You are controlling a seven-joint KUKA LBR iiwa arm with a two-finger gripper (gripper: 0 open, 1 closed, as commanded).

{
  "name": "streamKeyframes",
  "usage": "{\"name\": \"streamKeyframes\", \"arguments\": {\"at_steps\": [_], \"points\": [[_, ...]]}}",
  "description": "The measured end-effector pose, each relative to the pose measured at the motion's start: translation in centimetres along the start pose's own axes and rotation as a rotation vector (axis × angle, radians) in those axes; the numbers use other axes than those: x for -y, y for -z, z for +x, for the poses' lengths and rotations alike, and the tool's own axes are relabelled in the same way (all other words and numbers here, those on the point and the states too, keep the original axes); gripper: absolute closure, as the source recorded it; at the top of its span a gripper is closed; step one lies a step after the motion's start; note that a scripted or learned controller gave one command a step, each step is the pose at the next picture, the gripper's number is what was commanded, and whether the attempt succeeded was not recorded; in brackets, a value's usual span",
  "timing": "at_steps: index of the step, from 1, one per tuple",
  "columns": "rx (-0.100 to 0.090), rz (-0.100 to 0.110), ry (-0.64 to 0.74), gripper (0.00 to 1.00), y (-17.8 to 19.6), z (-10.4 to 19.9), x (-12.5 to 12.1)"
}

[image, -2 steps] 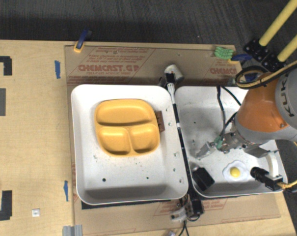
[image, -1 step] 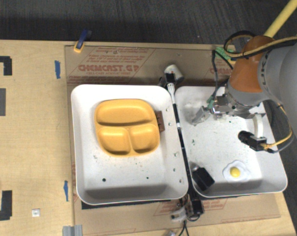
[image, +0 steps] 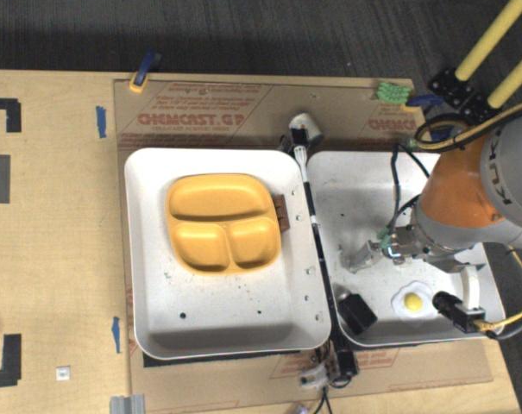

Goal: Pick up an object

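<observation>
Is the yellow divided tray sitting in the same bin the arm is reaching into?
No. The yellow divided tray lies in the left bin, while the gripper is over the right bin.

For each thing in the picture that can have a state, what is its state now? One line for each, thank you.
yellow divided plate: lying flat, open side up, in the left bin.
fried egg toy: lying flat on the floor of the right bin, not held.
black object: resting by the right bin's near left corner, untouched.
gripper: low inside the right bin, nothing visible between its fingers.
</observation>
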State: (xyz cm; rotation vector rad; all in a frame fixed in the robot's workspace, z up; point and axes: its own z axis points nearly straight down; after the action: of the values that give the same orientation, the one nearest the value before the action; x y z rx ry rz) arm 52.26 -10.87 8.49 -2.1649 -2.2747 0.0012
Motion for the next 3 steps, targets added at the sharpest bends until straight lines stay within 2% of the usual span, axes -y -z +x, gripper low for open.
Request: {"name": "streamKeyframes", "arguments": {"at_steps": [1, 2, 3], "points": [[0.000, -0.003, -0.031, 0.00, 0.0, 1.2, -8.0], [0.000, 0.000, -0.096, 0.00, 0.0, 0.9, -0.5], [0.001, -0.003, -0.044, 0.00, 0.0, -3.8, -6.4]]}}
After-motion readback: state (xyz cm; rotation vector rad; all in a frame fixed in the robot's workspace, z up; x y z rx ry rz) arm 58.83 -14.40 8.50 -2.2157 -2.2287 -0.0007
